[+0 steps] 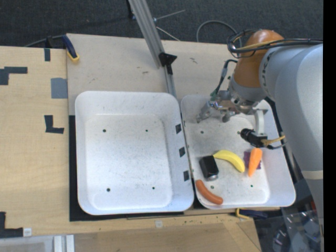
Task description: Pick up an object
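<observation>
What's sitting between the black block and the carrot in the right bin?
In the camera view, the yellow banana lies between the black block and the carrot, on the right bin's floor.

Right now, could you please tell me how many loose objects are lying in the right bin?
5. A black block, a banana, a carrot with a purple piece beside it, and a sausage near the front edge. The arm may hide more.

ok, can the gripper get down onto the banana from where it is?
Probably yes. The gripper hangs over the far end of the right bin, and the banana lies in open floor nearer the camera. The black block and carrot flank it closely, so a wide approach could clip them.
</observation>
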You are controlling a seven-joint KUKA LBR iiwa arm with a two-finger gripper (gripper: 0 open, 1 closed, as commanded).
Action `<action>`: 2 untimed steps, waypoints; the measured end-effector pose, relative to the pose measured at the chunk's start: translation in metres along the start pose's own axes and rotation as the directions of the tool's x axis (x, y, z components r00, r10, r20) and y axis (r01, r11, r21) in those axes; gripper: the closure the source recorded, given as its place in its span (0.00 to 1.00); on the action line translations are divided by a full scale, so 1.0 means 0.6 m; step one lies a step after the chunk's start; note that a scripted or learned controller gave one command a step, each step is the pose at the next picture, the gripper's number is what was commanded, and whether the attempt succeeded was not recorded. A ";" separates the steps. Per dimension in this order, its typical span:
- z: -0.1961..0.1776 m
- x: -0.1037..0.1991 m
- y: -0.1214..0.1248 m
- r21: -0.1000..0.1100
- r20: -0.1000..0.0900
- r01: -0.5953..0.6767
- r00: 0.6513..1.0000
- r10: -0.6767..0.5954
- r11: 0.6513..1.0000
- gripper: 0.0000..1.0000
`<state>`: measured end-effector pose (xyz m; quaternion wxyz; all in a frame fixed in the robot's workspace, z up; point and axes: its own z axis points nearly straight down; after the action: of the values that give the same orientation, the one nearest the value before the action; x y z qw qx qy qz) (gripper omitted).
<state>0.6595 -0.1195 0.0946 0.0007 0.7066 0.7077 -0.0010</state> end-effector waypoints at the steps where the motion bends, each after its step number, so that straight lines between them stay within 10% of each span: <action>1: 0.011 0.001 0.000 0.002 -0.001 0.000 1.000 0.000 1.000 0.00; 2: -0.007 0.002 0.000 0.002 -0.001 0.002 1.000 -0.002 1.000 1.00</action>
<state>0.6594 -0.1181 0.0987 -0.0004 0.7060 0.7082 -0.0015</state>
